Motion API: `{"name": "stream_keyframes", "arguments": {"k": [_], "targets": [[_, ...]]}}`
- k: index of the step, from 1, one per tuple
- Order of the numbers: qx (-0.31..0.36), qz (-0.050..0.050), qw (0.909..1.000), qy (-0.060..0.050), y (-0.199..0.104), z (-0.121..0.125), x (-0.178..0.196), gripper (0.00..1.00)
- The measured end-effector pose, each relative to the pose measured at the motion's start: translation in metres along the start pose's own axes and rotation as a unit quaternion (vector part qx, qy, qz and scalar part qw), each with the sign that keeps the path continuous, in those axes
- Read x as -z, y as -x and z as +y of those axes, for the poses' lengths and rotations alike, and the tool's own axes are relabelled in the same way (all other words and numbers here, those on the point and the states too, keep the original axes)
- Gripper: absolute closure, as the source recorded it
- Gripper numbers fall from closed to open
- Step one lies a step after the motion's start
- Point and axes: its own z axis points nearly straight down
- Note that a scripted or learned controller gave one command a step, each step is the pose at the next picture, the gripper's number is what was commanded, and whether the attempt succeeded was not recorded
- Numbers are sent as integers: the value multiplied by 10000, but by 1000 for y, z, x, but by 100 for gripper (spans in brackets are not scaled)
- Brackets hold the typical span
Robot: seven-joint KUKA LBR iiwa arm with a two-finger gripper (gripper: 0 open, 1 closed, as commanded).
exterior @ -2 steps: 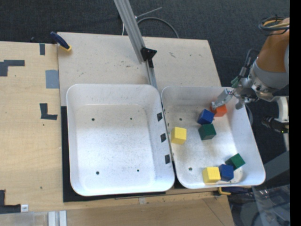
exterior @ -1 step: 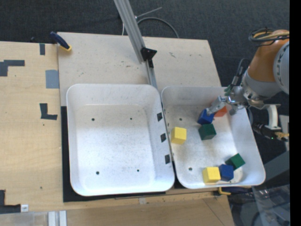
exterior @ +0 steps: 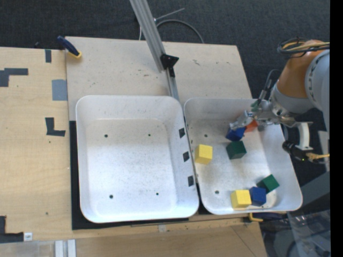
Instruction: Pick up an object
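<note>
Blue cube (exterior: 235,134), small, matte, in right bin (exterior: 214,116), touching dark green cube (exterior: 236,150); gripper (exterior: 239,125) directly above, clamp state: cannot tell.

a dark grey carpeted floor (exterior: 225,15) fills the top of the frame. a pale wooden bench top (exterior: 123,63) sits in the centre, with a second wooden surface (exterior: 27,143) at the left bearing grey tape marks (exterior: 59,90). an aluminium rail (exterior: 147,23) slants down from the top centre. light is even and soft.
</note>
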Motion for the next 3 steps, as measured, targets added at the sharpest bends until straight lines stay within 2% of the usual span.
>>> {"name": "stream_keyframes", "arguments": {"k": [1, 2, 3], "targets": [[1, -7, 10000, 26, 0, 2, 11, 100], [-2, 22, 10000, -62, 2, 1, 75, 100], [-3, 31, 10000, -82, 1, 2, 94, 100]]}}
